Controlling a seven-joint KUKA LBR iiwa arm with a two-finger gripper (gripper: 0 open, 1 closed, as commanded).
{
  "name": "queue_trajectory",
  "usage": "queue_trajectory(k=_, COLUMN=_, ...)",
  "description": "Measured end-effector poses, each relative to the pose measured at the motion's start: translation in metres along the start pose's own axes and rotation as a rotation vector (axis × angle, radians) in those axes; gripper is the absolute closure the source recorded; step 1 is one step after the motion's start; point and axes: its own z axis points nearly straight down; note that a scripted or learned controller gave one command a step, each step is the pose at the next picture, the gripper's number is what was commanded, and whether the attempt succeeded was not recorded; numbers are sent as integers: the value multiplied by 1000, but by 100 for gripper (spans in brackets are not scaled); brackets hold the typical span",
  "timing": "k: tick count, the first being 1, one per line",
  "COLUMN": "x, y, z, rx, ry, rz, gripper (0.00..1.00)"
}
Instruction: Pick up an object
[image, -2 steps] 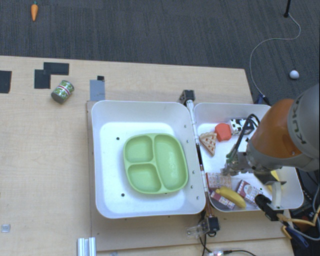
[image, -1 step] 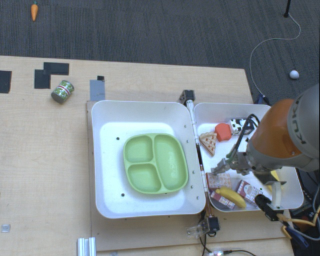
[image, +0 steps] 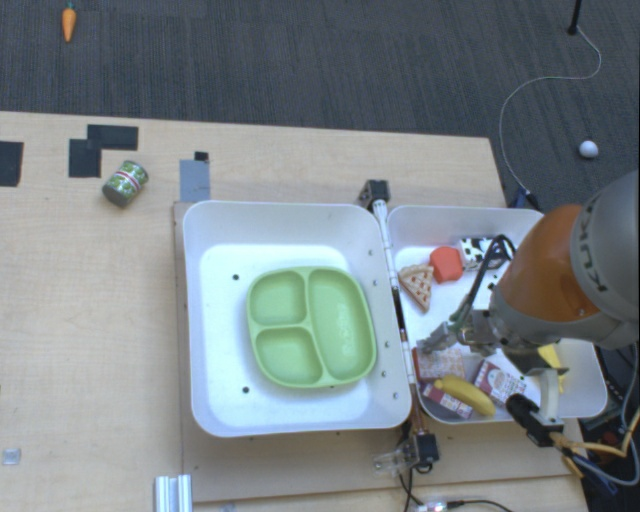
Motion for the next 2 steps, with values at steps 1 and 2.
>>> queue_trajectory(k=1, x=-1, y=3, z=-12, rx=-6, ry=-2, rz=-2, gripper=100)
queue_trajectory(k=2, x=-1, y=2, z=-12, rx=-6, ry=-2, rz=-2, gripper=0)
